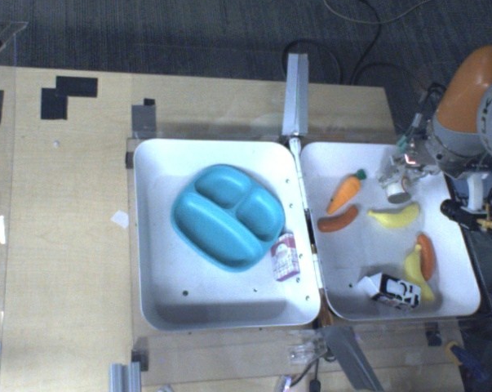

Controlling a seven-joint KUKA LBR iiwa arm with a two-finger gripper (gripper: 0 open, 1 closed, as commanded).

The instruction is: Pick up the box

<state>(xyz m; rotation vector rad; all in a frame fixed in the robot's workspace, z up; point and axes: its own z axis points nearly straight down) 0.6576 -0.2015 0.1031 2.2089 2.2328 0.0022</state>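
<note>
The end effector (pixel 398 182) hangs over the far right part of the right bin (pixel 335 300), at the end of the grey arm (pixel 474 96) with its orange band, which comes in from the view's right. Whether it is apart or together cannot be told from this slanted view, and nothing can be seen clamped in it.

Just below and beside the end effector lies a yellow banana (pixel 395 216), close to its tip. To the end effector's left sits an orange carrot (pixel 344 191) with a green top, tilted, and just under the carrot lies a red-orange sausage-shaped piece (pixel 338 220).

Farther toward the near edge of the bin, below and slightly right of the end effector, a second yellow banana (pixel 415 274) lies with another red-orange sausage-shaped piece (pixel 427 256) resting against it. The box (pixel 395 291), black and white, lies at the near wall of the same bin, well apart from the end effector and nearly straight below it in the view, touching or just beside the second banana.

Well to the end effector's left, in the left bin (pixel 160 300), a blue divided plate (pixel 228 216) lies tilted, with a small pink-labelled packet (pixel 285 257) at its lower right edge. Both bins rest on the wooden bench (pixel 58 235).
</note>
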